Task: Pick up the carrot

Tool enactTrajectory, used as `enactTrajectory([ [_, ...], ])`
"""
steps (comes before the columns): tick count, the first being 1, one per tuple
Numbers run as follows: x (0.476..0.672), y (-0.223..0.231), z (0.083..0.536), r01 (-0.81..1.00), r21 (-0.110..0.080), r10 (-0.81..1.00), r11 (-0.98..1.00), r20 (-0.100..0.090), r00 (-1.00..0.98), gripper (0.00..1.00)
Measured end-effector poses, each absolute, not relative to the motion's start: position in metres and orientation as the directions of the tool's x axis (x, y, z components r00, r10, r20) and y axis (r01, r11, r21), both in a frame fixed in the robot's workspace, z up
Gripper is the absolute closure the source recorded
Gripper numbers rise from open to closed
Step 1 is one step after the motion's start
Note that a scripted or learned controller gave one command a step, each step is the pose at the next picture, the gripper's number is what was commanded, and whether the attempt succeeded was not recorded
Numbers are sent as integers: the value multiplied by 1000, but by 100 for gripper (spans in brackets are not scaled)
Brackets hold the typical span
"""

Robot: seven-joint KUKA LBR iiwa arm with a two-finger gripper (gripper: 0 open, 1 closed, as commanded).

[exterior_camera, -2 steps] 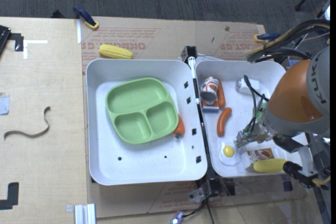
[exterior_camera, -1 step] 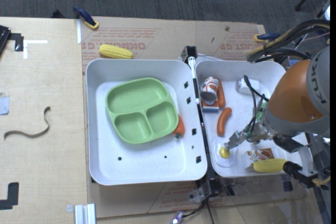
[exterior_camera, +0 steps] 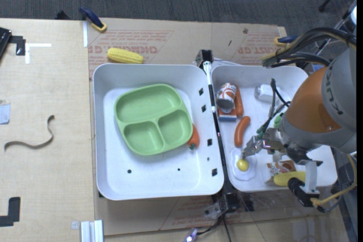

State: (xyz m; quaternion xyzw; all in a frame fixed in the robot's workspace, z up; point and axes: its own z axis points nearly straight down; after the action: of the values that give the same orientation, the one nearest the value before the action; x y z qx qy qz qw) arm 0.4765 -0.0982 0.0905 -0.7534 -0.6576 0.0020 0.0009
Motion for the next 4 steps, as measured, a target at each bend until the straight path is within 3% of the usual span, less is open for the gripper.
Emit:
enactTrajectory([
  [4,476,-96,90,993,-4,993,-119,-2,119,0],
])
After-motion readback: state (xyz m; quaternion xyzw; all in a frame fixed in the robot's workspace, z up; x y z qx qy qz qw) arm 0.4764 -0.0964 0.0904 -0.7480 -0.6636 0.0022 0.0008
